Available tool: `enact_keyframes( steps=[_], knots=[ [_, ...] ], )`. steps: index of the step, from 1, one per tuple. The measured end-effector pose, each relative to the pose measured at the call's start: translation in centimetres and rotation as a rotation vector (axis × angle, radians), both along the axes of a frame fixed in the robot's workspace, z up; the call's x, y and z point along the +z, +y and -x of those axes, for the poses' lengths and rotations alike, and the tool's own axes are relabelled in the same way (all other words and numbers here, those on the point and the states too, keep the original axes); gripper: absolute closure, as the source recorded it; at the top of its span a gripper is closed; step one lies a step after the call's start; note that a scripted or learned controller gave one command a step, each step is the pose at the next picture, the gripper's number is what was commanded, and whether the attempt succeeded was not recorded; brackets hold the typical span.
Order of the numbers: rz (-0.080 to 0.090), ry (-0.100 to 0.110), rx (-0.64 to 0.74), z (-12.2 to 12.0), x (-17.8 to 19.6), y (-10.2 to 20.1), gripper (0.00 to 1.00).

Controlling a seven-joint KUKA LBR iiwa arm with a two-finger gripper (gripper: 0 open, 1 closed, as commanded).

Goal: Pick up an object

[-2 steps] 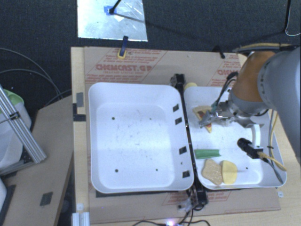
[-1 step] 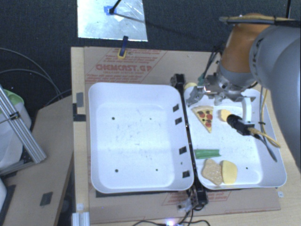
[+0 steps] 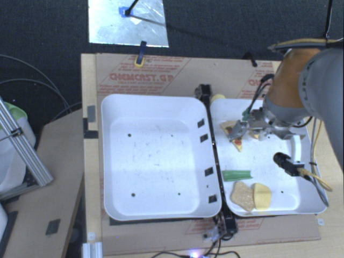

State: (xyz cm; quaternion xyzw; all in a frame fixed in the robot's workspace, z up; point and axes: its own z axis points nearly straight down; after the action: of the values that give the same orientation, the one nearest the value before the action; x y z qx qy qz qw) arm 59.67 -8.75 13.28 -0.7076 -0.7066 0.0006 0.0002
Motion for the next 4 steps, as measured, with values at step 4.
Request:
enact_keyframes(
  steps=[4],
  knots=[
    [0.000,-0.006,0.001,-3.0,5.2,6.9,0.00]
  ],
)
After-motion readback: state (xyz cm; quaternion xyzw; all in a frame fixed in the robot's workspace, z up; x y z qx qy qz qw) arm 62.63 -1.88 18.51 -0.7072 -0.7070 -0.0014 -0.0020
